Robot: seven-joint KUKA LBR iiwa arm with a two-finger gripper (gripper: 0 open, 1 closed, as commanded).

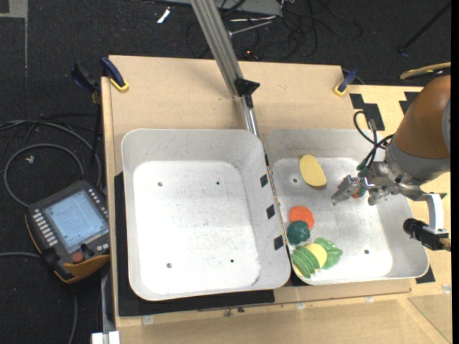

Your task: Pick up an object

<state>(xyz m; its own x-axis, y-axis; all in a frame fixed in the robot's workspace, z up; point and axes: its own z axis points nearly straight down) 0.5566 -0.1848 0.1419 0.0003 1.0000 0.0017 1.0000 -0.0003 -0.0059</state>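
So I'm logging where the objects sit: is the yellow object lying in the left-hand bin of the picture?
No, the yellow object lies in the right-hand bin, near the orange object and the green ones.

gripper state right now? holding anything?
Gripper: cannot be told whether open or closed; nothing visibly held. It hangs over the right bin, just right of the yellow object.
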